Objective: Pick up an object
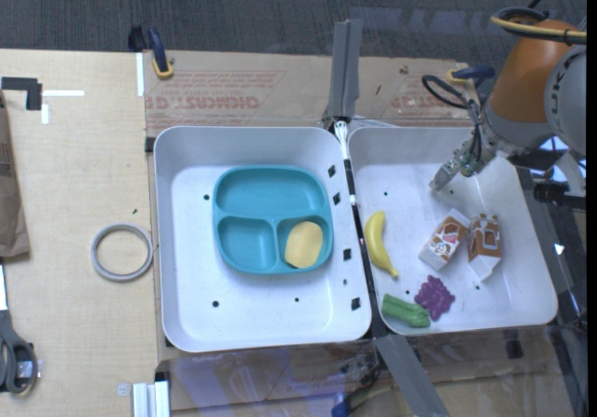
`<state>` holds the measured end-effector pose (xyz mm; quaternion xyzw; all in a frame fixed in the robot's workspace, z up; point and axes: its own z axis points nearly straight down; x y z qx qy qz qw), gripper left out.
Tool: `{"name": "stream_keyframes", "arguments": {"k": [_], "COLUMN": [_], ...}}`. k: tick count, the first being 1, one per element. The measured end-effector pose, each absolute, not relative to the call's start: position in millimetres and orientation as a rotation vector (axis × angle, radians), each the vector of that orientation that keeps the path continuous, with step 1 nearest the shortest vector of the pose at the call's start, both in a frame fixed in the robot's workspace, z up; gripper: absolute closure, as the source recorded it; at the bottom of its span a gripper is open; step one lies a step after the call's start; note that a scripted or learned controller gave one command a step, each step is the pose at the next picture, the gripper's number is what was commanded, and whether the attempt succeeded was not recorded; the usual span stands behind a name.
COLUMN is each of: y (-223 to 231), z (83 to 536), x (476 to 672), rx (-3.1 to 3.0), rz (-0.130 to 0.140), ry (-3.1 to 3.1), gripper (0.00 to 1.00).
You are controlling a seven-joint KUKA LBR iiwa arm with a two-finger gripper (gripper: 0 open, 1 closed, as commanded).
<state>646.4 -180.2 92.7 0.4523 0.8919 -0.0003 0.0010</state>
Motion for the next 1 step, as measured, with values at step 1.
{"name": "stream_keyframes", "arguments": {"k": [1], "y": [-179.8], "z": [92.9], "x": [646.8], "rx": [1.418], "rz": [-0.001], "ry": [2.800], "gripper": [0.00]}}
